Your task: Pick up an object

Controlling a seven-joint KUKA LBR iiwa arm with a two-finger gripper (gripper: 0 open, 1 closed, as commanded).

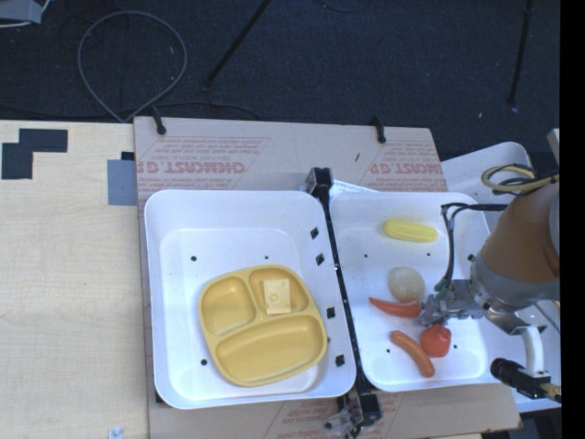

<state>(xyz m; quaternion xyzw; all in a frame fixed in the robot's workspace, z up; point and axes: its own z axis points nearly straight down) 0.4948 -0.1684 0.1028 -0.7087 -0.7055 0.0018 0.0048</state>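
- Camera view: the gripper (pixel 437 313) hangs just above the red tomato (pixel 437 340) in the right bin (pixel 466 210); I cannot tell its state.
- The tomato touches an orange sausage (pixel 412 352); descend centred on the tomato to avoid snagging that.

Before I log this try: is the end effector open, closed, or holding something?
End effector: cannot be told; it sits low in the right bin, beside the tomato.

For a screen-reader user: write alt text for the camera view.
A grey robot arm reaches from the right into the right white bin, its gripper low among toy foods: a red tomato, a chili pepper, a sausage, a beige ball and corn. The left bin holds a yellow divided plate with a small yellow block.
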